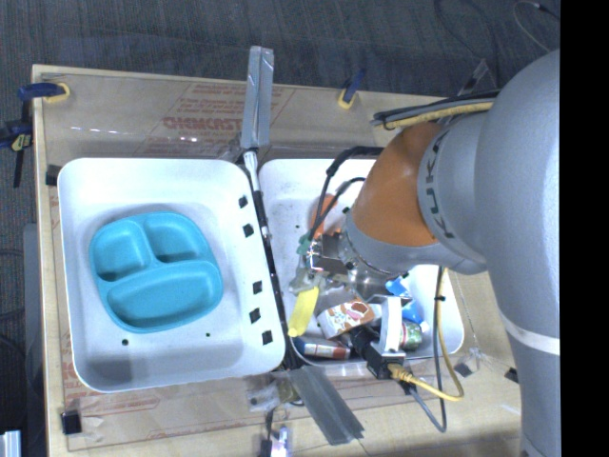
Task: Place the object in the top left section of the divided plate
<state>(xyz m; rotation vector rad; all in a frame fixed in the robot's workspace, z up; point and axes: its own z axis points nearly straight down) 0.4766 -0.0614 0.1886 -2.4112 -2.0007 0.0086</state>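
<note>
Start at the left bin. You can see the blue divided plate lying in the middle of it. The plate has two small sections at the top and one long section below. None of the three has anything in it, so the job is still at its first step, I think: picking something up.

Now go right of the plate, past the wall between the bins. The right bin holds a pile of small things. A yellow piece lies nearest the plate, close to the wall. Right of that is a white packet, then a small can.

The arm leans over that pile. Its end effector is low among the things, just above the yellow piece. You cannot tell if it is released or clenched, or if it has anything.

Next, I think it must get a firm hold on one thing, lift it clear over the wall, and carry it left to the plate's top left section.
</note>
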